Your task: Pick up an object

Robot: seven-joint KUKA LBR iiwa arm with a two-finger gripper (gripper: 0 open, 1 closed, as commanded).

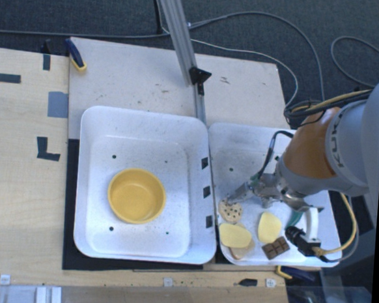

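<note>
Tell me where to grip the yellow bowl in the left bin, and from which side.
Grip the rim of the yellow bowl, coming straight down with one finger inside and one outside the wall. It sits upright and open, wide across, so spanning the whole bowl looks unlikely. It stands alone in the left bin, so probably take the rim nearest the gripper.

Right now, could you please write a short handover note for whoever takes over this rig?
Gripper: low in the right bin, just above the spotted cookie; I cannot tell whether it is open or shut, and nothing visibly sits in it.
Right bin, near corner: the cookie, a pale yellow oval piece, a second yellow piece and a dark brown block, all lying on the bin floor.
Left bin: a yellow bowl, upright.
Done: arm is positioned over the cluster.
Left: grasp and lift one object; none is lifted yet.
</note>
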